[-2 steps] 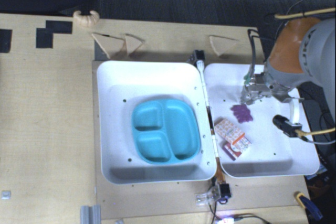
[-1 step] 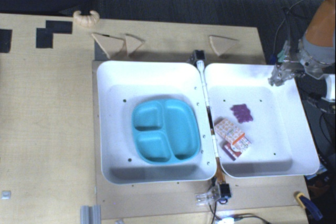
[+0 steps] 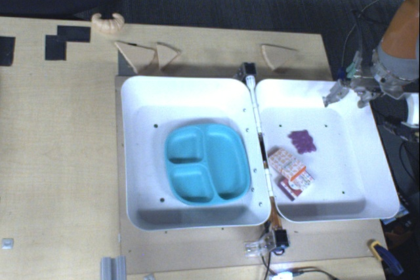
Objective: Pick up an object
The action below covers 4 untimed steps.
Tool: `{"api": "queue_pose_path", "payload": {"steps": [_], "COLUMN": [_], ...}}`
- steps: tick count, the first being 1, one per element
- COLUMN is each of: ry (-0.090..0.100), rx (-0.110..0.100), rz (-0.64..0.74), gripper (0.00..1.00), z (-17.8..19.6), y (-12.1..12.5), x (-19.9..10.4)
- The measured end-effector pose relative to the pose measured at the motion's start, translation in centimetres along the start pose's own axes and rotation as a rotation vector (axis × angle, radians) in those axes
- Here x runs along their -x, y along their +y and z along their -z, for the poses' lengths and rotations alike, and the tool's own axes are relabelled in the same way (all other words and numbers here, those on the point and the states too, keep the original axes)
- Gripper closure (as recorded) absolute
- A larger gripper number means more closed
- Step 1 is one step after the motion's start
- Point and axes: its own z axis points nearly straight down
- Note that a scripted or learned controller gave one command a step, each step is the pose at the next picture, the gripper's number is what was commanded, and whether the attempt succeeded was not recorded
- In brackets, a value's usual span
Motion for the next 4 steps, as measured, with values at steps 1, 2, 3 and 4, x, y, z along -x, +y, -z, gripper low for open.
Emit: {"api": "queue_pose_path", "payload": {"steps": [1,2,3,4], "ry": [0.001,0.001,0.0,0.002], "rx": [0.002,0.008,-0.001,-0.002], "rz": [-0.002,-0.001,-0.002,-0.002], "gripper": [0.0,1.0,1.0,1.0], "z": [-7.1,-5.9,-2.9,3.9], "y": [-5.3,-5.1,-3.8,-10.7], "x": [-5.3,-5.3,0.0,-3.9]}}
